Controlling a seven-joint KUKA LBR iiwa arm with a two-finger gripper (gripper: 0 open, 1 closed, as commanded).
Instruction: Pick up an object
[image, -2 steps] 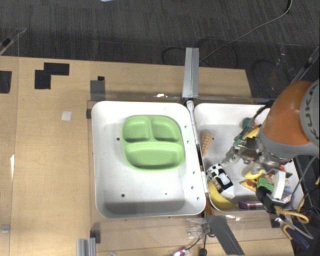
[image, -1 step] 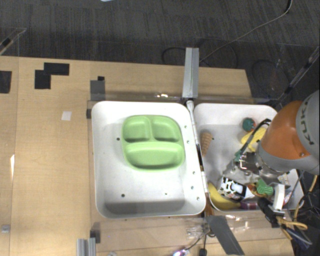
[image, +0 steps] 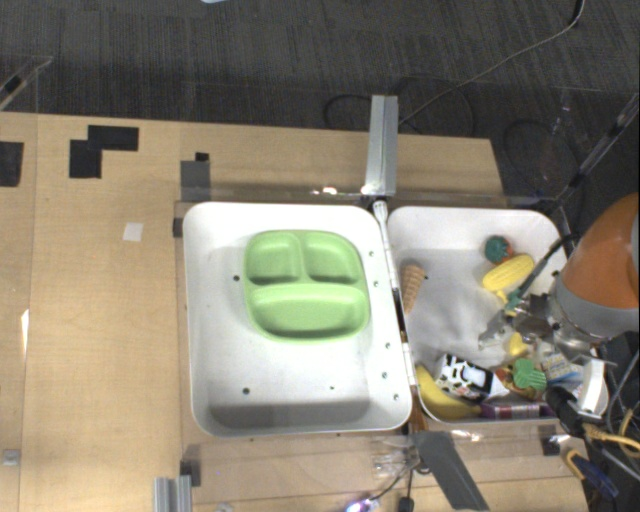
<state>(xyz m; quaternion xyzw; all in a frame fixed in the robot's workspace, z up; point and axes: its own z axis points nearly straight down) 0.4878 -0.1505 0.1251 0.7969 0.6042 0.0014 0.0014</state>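
1. Two shallow white bins sit side by side across the middle of the frame: the left bin (image: 215, 390) holds a green divided plate (image: 304, 283), and the right bin (image: 450, 225) holds a scatter of small toys.
2. Candidates for the pick all lie in the right bin: a yellow corn cob (image: 508, 271) and a small dark green ball (image: 496, 246) toward its upper right, an ice-cream cone (image: 411, 285) against its left wall, and a banana (image: 445, 397) with a black-and-white cow-patterned piece (image: 463, 376) along its lower edge. A green block (image: 530, 377) lies near the lower right corner among other clutter too small to name.
3. From the right edge of the frame the arm (image: 608, 270) reaches in, its orange band showing large, and the gripper (image: 520, 328) sits low over the lower right part of the right bin, just beside the green block and below the corn cob.
4. Whether its fingers are apart or together I cannot tell; the metal parts there blur into the toys beneath them, and nothing is plainly seen between them.
5. Judged from this, the approach is made but the pick itself is not shown as done: every toy appears to rest in the bin.
6. What is left, as I judge it, is a firm closing on one object, most likely something in that lower right cluster, and a lift clear of the bin.
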